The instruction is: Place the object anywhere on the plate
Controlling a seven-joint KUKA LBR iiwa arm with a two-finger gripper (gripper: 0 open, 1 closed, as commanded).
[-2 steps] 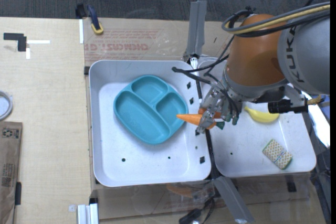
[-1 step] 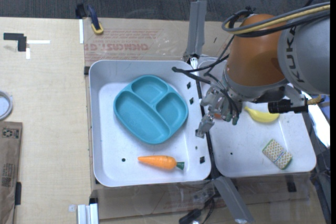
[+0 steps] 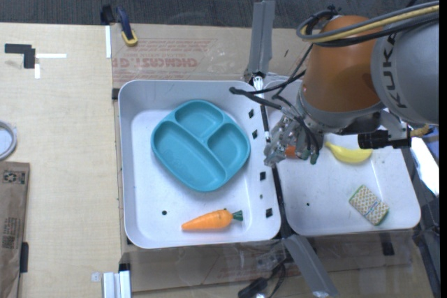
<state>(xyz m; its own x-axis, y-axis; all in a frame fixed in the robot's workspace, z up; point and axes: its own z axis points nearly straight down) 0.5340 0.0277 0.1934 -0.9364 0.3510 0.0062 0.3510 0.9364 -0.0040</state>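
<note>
Plate, a teal plastic one with 3 compartments, lies in the left white bin. Below the plate lies an orange toy carrot. Right of the plate, over the bins' shared edge, hangs the gripper. Right of it lie a yellow banana and a checked sponge, seemingly.

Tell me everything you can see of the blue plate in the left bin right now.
The blue plate is a rounded, turquoise divided dish, plastic by its look, with three compartments: one long one along its lower left side and two smaller ones on its upper right. It lies flat and upright on the floor of the left bin, turned at a slant. Nothing lies in it. The carrot lies apart below it, and the end effector is off its right edge, over the divide between the bins.
</note>
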